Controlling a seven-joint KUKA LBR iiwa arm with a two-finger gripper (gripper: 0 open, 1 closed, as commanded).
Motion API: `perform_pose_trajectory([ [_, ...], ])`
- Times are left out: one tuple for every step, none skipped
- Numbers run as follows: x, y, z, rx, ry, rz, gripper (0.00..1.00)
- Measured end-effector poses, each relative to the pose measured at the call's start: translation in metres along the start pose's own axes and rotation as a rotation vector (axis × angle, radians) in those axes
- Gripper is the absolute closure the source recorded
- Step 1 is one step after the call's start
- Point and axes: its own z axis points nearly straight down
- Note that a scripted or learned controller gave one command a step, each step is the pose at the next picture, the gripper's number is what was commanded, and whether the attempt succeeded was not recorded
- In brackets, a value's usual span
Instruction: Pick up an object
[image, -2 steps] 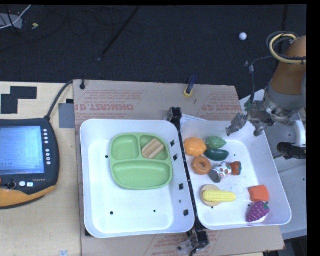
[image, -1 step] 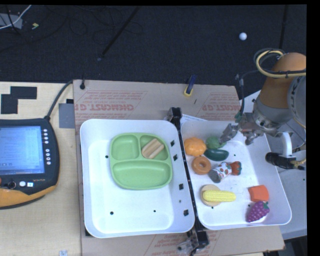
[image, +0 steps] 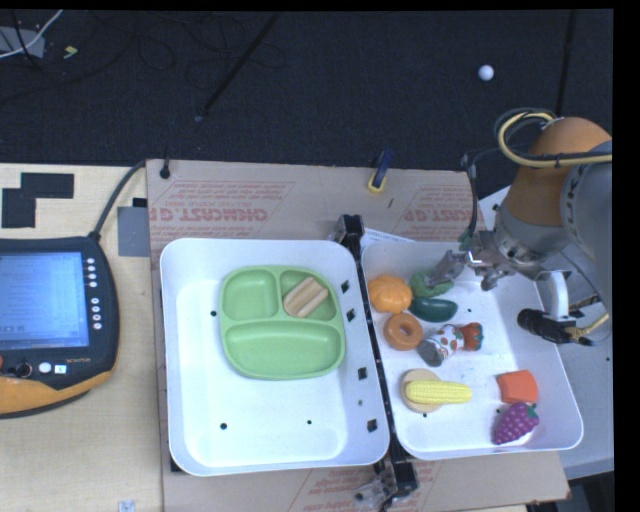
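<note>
Hovering with its fingers spread, the gripper (image: 447, 270) nears the green pepper (image: 432, 304), likely light, hard and slick, best pinched across its middle.

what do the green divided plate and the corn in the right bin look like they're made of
Green divided plate: probably moulded plastic, going by its even colour, rounded compartment walls and soft sheen. Corn: most likely toy plastic too, a flat uniform yellow with a smooth look; the view is too coarse to rule out rubber or foam.

Toy foods scattered in the right bin (image: 560, 425): orange (image: 389, 294), doughnut (image: 403, 330), green pepper (image: 432, 307), corn cob (image: 436, 392). Purple grapes (image: 514, 423) beside an orange block (image: 517, 386).
</note>
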Motion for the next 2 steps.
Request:
perform_pose_trajectory([
  [0.0004, -0.0007, 0.0052, 0.005, 0.002, 0.002, 0.00],
  [0.0006, -0.0002, -0.0045, 0.006, 0.003, 0.001, 1.00],
])
